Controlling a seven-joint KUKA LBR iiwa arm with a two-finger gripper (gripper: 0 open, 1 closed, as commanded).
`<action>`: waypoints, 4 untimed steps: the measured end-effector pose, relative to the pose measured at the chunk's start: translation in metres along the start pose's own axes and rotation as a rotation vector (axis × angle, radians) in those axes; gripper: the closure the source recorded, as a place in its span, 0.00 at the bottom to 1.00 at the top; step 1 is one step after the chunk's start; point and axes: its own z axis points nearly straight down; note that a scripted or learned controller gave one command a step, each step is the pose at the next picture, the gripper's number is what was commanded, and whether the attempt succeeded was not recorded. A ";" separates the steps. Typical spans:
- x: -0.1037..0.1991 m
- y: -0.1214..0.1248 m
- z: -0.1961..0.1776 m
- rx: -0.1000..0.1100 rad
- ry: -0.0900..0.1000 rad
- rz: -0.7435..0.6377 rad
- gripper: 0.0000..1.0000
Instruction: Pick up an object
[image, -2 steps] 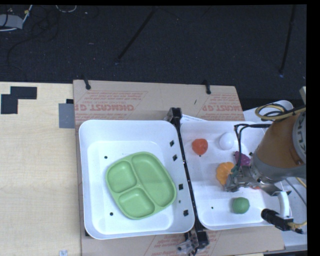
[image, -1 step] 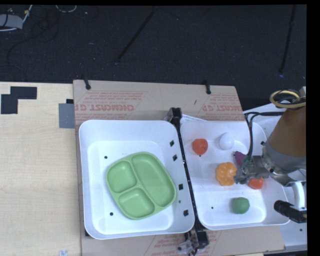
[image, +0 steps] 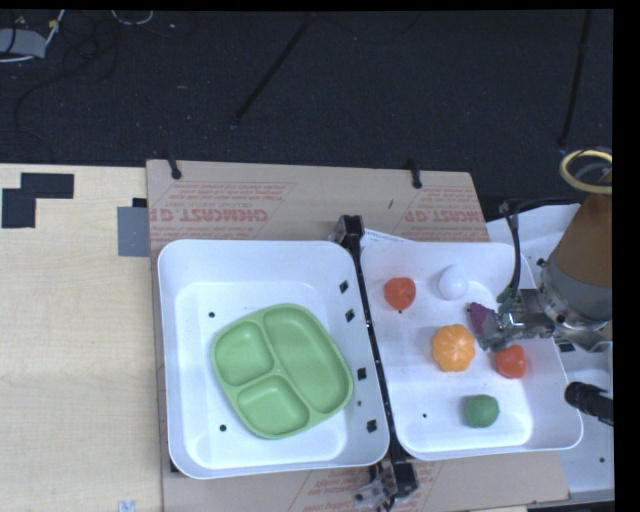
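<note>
In the right bin lie a red tomato-like ball, a white ball, an orange fruit, a second red ball and a green ball. My gripper reaches in from the right and sits low over the bin, between the orange fruit and the second red ball. A purple piece shows at its tip. The fingers are too small and dark to read, and I see nothing clearly held between them.
The left bin holds a green divided plate. A black divider with clips runs between the bins. Brown cardboard lies under both bins. The arm's orange band and grey wrist stand at the right edge.
</note>
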 end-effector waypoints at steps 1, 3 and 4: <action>-0.001 0.000 -0.014 0.003 0.000 0.001 1.00; 0.099 0.023 0.009 0.008 0.003 -0.003 1.00; 0.154 0.035 0.016 0.006 0.002 -0.003 1.00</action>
